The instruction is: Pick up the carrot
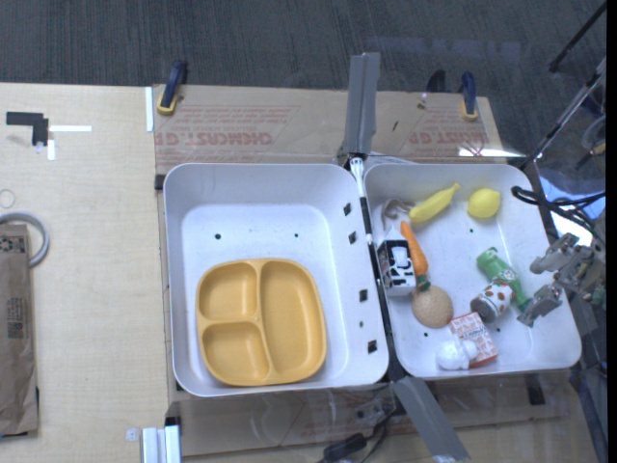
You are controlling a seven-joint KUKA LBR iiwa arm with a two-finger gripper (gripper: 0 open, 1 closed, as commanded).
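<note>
The carrot (415, 246) is a small orange one lying lengthwise near the left wall of the right bin (540, 360). It rests against a black-and-white can (395, 263). My gripper (548, 281) hangs at the bin's right rim, far to the right of the carrot. It is open, with its two grey fingers (556, 256) spread apart and nothing between them.
The right bin also holds a yellow banana (433, 204), a lemon (484, 202), a green bottle (501, 276), a brown round ball (432, 307), a red-and-white carton (474, 337) and a white lump (450, 357). A yellow divided plate (260, 319) lies in the left bin (183, 258).
</note>
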